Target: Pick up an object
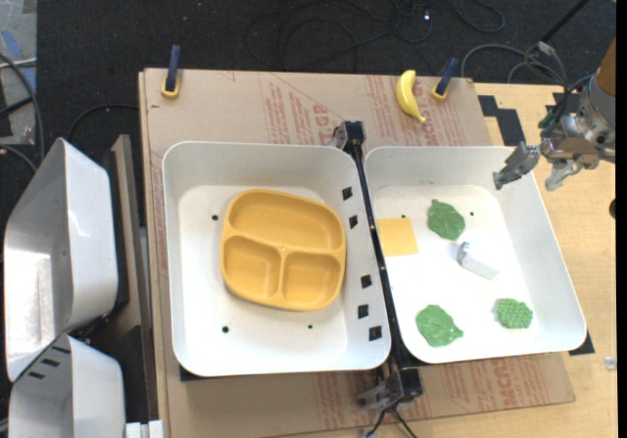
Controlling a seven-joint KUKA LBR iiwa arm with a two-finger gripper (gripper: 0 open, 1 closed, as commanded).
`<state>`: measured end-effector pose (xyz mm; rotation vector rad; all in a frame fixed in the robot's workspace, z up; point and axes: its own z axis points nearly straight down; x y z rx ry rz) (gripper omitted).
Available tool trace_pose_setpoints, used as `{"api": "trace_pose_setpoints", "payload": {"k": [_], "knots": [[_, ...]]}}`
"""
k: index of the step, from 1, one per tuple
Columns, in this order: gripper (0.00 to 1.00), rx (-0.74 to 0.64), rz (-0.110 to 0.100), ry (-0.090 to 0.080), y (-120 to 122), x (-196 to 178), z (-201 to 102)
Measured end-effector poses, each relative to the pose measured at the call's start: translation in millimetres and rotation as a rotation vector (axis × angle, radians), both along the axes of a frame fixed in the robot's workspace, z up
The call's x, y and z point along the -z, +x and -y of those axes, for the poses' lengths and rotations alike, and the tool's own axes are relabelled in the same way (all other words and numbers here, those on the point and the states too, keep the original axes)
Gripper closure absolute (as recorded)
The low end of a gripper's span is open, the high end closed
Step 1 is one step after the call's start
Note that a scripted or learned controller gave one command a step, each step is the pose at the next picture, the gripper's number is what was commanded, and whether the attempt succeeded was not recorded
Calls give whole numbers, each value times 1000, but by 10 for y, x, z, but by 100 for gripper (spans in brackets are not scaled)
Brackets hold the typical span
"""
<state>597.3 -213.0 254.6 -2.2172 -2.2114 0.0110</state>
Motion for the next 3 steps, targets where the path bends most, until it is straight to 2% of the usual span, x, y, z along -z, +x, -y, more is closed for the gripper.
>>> {"api": "trace_pose_setpoints", "payload": {"k": [1,2,3], "knots": [[0,-4,12,-3,25,-80,-10],[0,-1,9,-2,-49,462,60],[0,-4,8,-1,6,1076,16]]}}
